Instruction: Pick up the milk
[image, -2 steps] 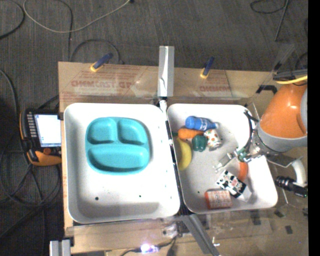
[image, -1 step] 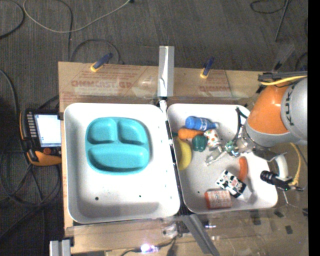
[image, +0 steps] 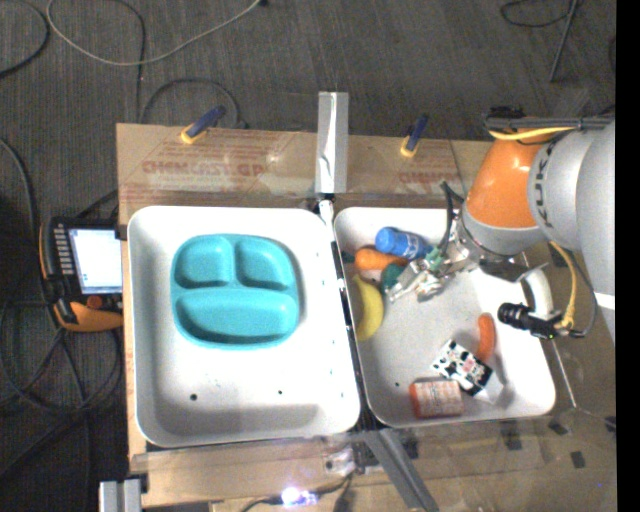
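The milk (image: 465, 366) is a small carton with a black and white cow pattern. It lies on its side near the front of the right bin (image: 520, 400). My gripper (image: 414, 285) is low over the bin's back left part, above and to the left of the milk and well apart from it. It hovers by a green item (image: 394, 272) and next to the banana (image: 370, 308). Nothing shows held in it.
Near the gripper lie a blue bottle (image: 400, 241) and an orange carrot (image: 371, 259). An orange sausage (image: 486, 334) sits just behind the milk, and a brown can (image: 436, 398) lies in front of it to the left. The left bin (image: 150, 390) holds a teal divided plate (image: 237, 289).
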